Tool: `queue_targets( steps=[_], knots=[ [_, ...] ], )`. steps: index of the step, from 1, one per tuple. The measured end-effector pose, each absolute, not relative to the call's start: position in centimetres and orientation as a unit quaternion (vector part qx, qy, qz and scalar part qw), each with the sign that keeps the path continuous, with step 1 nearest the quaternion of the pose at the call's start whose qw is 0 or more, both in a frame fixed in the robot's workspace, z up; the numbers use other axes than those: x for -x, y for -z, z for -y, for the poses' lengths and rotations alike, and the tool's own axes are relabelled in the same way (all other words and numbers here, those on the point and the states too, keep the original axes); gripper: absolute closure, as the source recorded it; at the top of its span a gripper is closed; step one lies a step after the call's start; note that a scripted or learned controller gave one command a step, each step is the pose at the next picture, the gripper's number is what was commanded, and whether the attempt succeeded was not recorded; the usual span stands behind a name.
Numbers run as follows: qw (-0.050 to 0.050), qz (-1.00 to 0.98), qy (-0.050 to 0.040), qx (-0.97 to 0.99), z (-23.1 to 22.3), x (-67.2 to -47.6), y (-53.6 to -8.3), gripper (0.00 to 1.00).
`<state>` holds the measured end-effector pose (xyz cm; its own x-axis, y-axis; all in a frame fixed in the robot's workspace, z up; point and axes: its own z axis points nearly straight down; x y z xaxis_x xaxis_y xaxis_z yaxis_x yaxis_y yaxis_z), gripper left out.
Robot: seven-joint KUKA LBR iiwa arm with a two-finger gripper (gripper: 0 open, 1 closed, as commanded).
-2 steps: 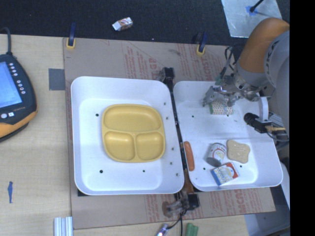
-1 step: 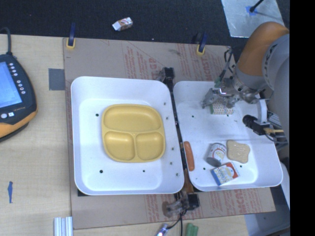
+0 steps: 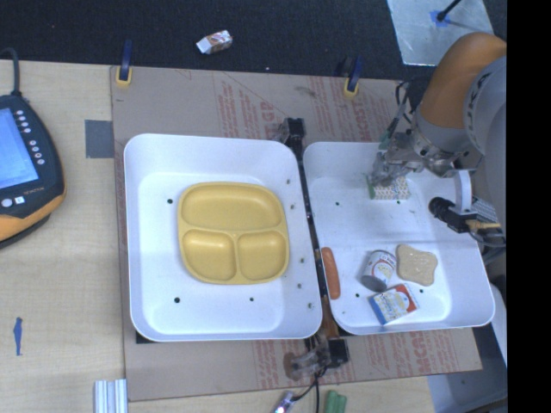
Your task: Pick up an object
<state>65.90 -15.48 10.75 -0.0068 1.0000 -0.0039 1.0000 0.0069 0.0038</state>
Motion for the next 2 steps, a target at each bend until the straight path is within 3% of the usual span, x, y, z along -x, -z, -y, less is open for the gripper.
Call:
queue_targets(
  steps=[1, 2],
  knots=[
    [-0.001, -0.708, 0.0005, -0.706, 16.99, -58.32, -17.97, 1.0],
    [-0.001, -0.708, 0.0009, -0.706, 16.97, -58.29, -17.92, 0.0]
  ],
)
